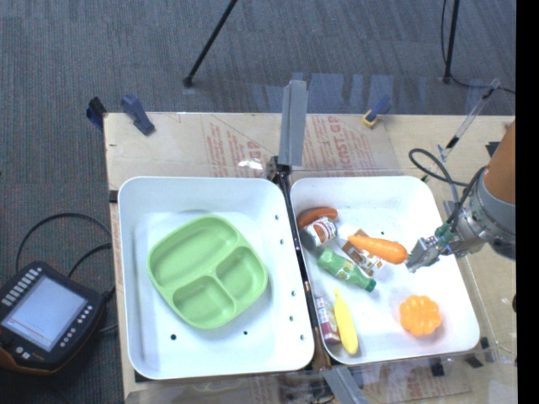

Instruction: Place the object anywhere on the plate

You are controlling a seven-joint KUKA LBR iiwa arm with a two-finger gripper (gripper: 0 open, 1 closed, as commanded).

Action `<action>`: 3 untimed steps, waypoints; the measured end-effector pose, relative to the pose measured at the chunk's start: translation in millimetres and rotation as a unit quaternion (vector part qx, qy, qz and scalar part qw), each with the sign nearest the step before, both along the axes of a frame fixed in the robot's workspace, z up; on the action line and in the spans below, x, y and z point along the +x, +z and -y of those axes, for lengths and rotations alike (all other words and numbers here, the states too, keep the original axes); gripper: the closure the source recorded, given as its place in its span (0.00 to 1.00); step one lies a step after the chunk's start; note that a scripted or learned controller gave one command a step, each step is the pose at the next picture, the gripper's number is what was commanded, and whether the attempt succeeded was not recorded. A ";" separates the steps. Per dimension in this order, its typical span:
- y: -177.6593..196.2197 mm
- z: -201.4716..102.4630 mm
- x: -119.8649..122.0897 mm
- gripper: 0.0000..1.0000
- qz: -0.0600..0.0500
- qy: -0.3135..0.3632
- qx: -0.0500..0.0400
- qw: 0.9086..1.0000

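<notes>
Set on a cardboard-covered wooden bench (pixel 210 141) over grey carpet (pixel 84 49), tripod legs behind. Green three-compartment plastic plate (pixel 208 270) in left white bin (pixel 135 225); orange carrot (pixel 379 247) in right white bin (pixel 421 196). Gripper (pixel 418 257) just right of carrot, holding nothing; finger state cannot be told.

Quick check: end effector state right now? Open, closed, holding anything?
End effector: open or closed cannot be told from this view; nothing visible between its fingertips. It sits in the right bin, just right of the carrot.

Green plate (pixel 208 271) flat in left bin (pixel 135 225)
</notes>
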State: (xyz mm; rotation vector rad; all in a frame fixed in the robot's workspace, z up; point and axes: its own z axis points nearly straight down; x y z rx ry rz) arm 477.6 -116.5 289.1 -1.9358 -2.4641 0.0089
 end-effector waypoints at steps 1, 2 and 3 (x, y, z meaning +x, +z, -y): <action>-12.3 -106.6 58.4 1.00 0.001 0.029 0.000 1.000; 99.3 -87.2 41.4 1.00 0.002 0.047 -0.001 0.999; -106.5 -153.7 45.9 1.00 0.000 0.167 0.001 0.986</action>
